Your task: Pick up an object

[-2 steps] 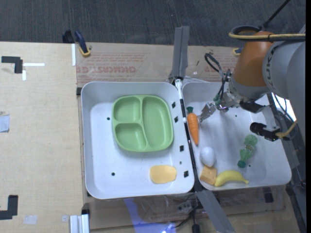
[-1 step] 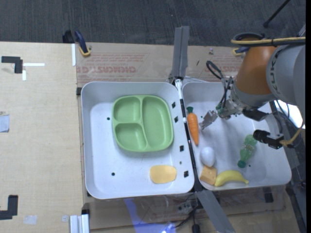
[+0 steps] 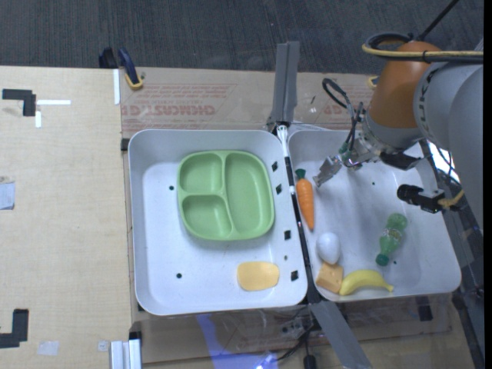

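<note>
The approach step is judged to be in hand: the hand [image 3: 329,171] hangs right of centre in the frame, above the carrot [image 3: 306,199], its fingers apart and nothing held. Next, a descent onto the carrot and a closing would be called for.

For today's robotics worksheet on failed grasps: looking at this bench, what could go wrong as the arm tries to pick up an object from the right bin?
1. The carrot lies along the divider wall, so the end effector may hit the wall rather than straddle it.
2. The egg, cheese wedge and banana crowd together; a grasp may nudge neighbours or catch two.
3. The green bottle lies on its side and may roll away.
</note>
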Motion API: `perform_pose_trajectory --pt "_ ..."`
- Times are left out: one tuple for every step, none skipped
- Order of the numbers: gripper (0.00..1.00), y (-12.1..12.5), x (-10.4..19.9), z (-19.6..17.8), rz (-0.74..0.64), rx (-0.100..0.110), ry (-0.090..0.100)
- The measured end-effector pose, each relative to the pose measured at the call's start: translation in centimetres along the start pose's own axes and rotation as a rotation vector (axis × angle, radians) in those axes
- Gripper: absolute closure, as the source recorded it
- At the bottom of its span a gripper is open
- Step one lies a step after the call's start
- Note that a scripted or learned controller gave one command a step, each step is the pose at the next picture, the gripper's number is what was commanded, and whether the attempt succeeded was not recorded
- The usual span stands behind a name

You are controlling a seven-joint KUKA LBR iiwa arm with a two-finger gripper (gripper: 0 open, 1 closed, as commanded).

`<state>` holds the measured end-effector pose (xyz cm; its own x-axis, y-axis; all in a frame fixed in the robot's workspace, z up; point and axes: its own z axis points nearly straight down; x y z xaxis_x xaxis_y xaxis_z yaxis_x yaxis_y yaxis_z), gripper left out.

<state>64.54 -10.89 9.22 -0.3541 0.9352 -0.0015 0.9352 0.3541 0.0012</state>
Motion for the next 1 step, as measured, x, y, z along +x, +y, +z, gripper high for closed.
perform_pose_trajectory --pt "0.00 -4.60 2.18 0.00 -0.094 0.001 0.001"
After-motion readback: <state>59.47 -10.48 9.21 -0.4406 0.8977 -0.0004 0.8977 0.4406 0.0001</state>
